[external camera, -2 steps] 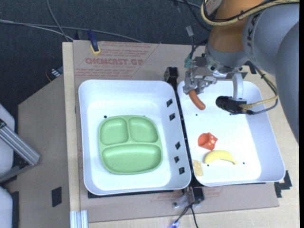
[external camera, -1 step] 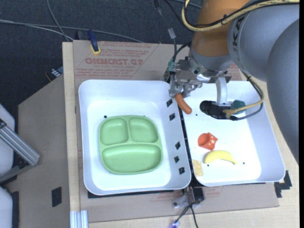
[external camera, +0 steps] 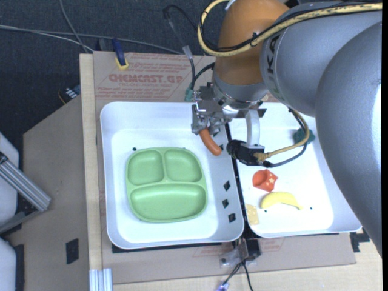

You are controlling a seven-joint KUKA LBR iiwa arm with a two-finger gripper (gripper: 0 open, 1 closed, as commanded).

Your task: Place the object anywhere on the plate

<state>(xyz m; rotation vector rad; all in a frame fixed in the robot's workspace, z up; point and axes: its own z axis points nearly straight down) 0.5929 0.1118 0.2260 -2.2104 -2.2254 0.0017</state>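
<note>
We've got the gripper (external camera: 209,132) up at the far edge of the left bin (external camera: 115,162), its fingers pinched on an orange sausage-shaped piece (external camera: 211,142) that hangs tilted between them, above the bin floor. Just below and to the left we see the green divided plate (external camera: 165,183), three compartments, lying flat in that bin; the orange piece is beyond its upper right corner, apart from it. Over in the right bin (external camera: 321,217) we spot a red piece (external camera: 264,179), a yellow banana (external camera: 280,201) just beneath it, and a small pale piece (external camera: 252,213) beside the dividing wall.
</note>
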